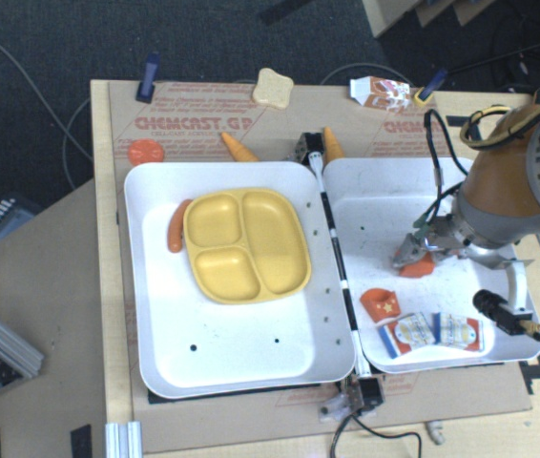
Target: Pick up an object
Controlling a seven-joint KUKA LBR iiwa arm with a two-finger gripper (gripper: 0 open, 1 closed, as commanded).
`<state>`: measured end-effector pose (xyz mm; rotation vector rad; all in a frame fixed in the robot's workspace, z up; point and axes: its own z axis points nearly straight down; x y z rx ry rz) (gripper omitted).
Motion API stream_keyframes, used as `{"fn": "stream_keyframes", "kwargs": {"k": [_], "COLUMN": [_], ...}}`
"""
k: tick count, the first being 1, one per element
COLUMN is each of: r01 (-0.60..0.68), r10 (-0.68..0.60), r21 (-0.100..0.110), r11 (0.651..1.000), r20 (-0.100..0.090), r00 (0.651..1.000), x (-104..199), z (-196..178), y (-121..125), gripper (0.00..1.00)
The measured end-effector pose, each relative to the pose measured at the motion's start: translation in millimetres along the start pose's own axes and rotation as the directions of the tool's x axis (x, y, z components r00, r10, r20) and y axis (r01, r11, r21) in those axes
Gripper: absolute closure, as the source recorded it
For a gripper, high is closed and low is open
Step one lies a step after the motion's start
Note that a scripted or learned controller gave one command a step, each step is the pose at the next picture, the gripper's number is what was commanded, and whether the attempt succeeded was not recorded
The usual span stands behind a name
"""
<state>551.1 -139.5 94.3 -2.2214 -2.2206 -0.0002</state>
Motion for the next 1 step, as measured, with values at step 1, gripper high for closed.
{"fn": "stream_keyframes", "kwargs": {"k": [1], "r01": [0.002], "r10": [-0.002], "r21": [-0.002], "r11": [1.000], "r20": [0.000], "r00": [1.000], "x": [75.2], "z": [-90.9], "y": [-4.1], "gripper": [1.00]}}
